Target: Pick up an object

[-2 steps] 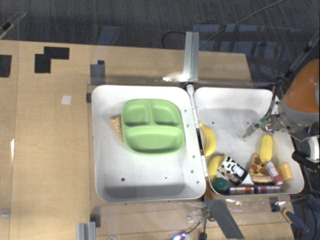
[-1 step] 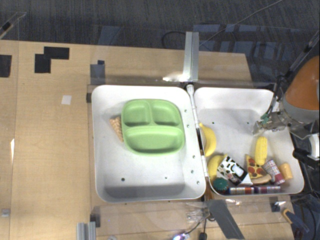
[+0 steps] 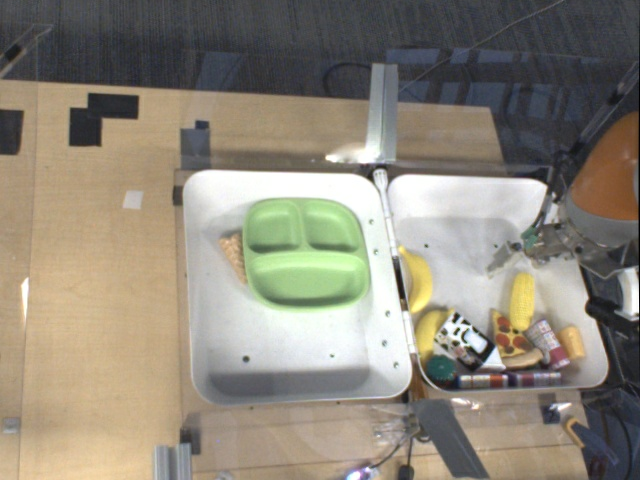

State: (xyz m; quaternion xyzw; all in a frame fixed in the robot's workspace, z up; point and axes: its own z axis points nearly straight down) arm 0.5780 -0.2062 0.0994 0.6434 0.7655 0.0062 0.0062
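A: The gripper (image 3: 512,251) sits over the right bin (image 3: 450,208), near its right wall. One slim finger (image 3: 500,257) slants down to the left toward the bin floor. Whether the fingers are apart or together cannot be told from this angle. Nothing is seen between them.

B: And nearest the camera?

A: At the right bin's near edge lies a dark marker (image 3: 497,379), flat along the wall. Beside it in the near left corner is a green round item (image 3: 439,371), partly covered. Just above sits a black-and-white patterned object (image 3: 462,339), touching a yellow rounded piece (image 3: 431,326). To the right lie a pizza-slice toy (image 3: 510,340), a small pink-labelled can (image 3: 545,340) and an orange-tan cylinder (image 3: 571,344), all crowded together.

B: Farther in?

A: A corn cob (image 3: 521,301) stands just below the gripper, near the finger but apart from it. A banana (image 3: 419,280) rests against the bin's left wall. The far half of this bin shows bare floor.

B: The left bin?

A: The left bin (image 3: 215,358) holds a green divided plate (image 3: 304,251), lying flat toward the far side. A tan, textured item (image 3: 233,256) pokes out from under the plate's left edge. Beyond both bins, the orange band (image 3: 612,176) of the arm shows at the right, and a metal post (image 3: 383,113) stands at the bins' far junction
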